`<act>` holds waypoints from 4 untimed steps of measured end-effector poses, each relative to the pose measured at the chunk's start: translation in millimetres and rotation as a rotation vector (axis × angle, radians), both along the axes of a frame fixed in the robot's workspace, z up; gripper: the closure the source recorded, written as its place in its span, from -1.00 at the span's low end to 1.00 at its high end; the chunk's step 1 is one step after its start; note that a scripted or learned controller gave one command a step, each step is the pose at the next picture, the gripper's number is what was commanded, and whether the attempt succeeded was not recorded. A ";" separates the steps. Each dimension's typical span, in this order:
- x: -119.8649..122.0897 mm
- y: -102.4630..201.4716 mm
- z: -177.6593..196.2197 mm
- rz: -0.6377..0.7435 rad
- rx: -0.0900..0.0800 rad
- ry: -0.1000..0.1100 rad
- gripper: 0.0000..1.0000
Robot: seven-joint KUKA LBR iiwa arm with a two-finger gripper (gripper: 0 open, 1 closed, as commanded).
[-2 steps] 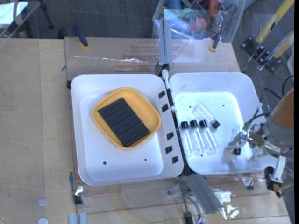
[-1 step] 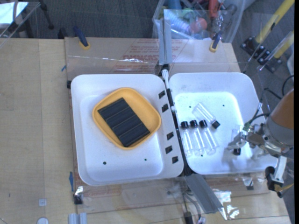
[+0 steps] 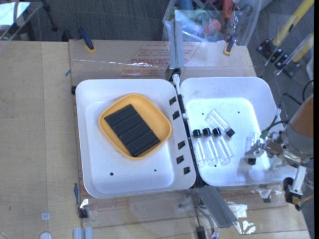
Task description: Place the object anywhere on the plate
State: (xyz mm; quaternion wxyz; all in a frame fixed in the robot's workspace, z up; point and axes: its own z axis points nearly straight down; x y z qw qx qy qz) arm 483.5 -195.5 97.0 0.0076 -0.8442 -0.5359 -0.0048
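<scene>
While the gripper waits at three o'clock, its grip too blurred to be told, a vial must be fetched for the plate.

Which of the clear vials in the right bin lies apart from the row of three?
The angled vial, farthest back in the right bin, its black cap pointing toward the gripper; the other three lie parallel, touching.
</scene>
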 end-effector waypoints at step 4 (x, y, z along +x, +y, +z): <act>5.6 2.9 -5.9 -0.268 -0.001 -0.013 -1.00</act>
